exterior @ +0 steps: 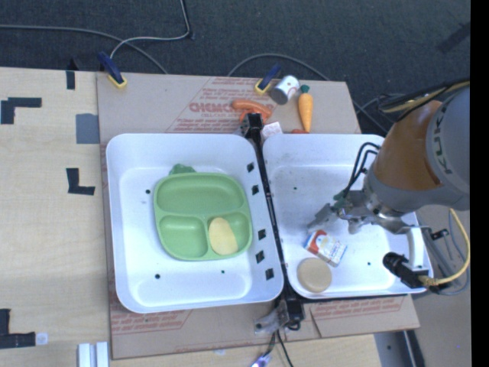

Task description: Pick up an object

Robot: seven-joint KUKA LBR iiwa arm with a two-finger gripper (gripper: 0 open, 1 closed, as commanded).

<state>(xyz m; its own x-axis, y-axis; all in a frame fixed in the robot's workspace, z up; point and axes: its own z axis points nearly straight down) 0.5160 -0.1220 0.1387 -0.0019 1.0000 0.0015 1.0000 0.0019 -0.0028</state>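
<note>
The arm [428,159] hangs over the right bin [306,155]. Its gripper [330,216] sits just above the small packet [325,245], fingers spread, pinching nothing. The round tan lid [314,275] lies just below the packet. The fingers might push the flat packet away, or bump the lid.

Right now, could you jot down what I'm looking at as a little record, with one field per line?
Left bin: holds a green divided plate with a yellow piece in its lower right compartment.
Right bin: holds a small red and white packet and a round tan disc just below it.
Arm: reaches in from the right.
Gripper: low over the right bin, just above the packet; whether it touches anything cannot be told.
Behind the bins: a toy carrot on the cardboard.
</note>
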